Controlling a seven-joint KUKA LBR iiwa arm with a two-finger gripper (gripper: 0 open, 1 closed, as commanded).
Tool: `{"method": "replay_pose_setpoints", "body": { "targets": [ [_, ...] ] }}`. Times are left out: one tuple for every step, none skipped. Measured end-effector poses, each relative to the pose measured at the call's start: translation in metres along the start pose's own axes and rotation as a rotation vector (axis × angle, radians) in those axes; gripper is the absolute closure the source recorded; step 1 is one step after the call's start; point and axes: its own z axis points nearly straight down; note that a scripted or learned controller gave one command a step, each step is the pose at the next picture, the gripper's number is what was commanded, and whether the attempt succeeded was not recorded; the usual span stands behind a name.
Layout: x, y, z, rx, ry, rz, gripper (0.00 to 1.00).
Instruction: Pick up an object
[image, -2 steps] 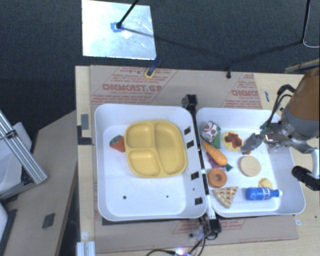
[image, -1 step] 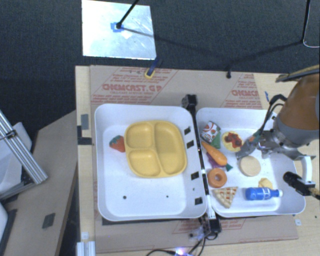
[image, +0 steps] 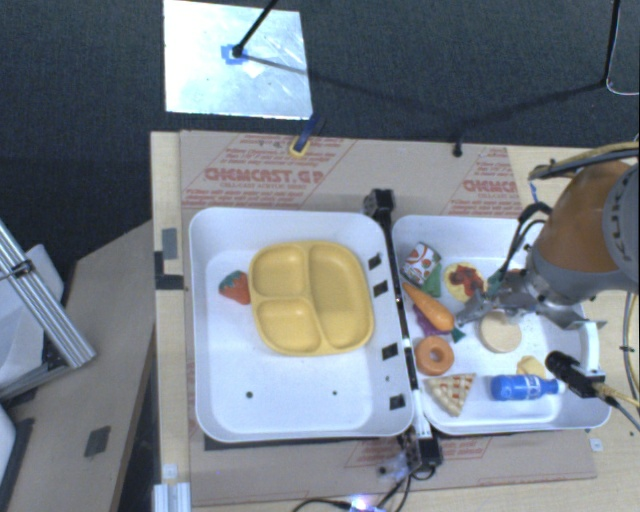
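Over the right bin (image: 600, 395), the pincer (image: 487, 306) hangs low among the toy foods, its dark tips close to a pale round disc (image: 500, 334) and just beside a plate of spaghetti (image: 463, 280). Whether the tips stand apart or together cannot be told from this slant, and nothing shows clearly between them. The arm (image: 590, 235) comes in from the right edge, its grey body bulking over the bin's far right corner with the orange band on top, and the wrist bends down and leftward toward the bin floor.

Around the pincer lie an orange carrot (image: 428, 306), a donut (image: 434, 355), a pizza slice (image: 452, 391), a blue bottle (image: 522, 387) lying on its side, and a red-and-green can (image: 421, 263) near the bin's back wall.

The left bin (image: 215, 400) holds a yellow divided tray (image: 308, 298), with a strawberry (image: 236, 287) touching its left edge. Both bins sit on the bench (image: 260, 170).
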Motion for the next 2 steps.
{"method": "replay_pose_setpoints", "body": {
  "targets": [
    [-0.002, 0.004, 0.019, -0.011, -0.006, 0.001, 0.0],
    [-0.004, 0.007, 0.005, -0.024, -0.012, 0.002, 1.0]
  ]
}}
